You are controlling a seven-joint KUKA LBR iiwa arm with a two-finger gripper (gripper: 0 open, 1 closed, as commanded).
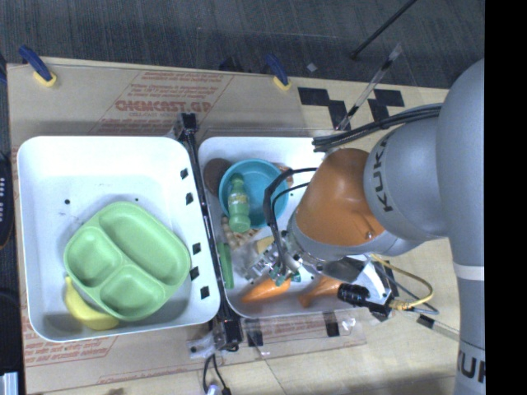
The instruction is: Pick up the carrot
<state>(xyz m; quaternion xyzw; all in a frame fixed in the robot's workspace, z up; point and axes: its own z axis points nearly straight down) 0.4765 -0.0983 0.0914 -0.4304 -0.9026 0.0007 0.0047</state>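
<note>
Arm wrist (338, 208) over right bin (247, 151), gripper (278, 271) low at carrot.
Carrot (262, 291) lies just below/in front of gripper, touching or nearly; long axis approx. left-right. Finger opening: cannot tell; no grasp seen.

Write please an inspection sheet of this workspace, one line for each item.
Surface: two white bins side by side, left bin, right bin, on a bench.
Job's things: carrot lies at the right bin's near edge.
Clutter: green divided tray over a yellow object in the left bin; blue bowl and green bottle in the right bin.
Grippers: gripper just above the carrot; grasp not confirmed.
Cables: black cables along the arm; yellow cable.
Surroundings: blue clamps; dark floor.
</note>
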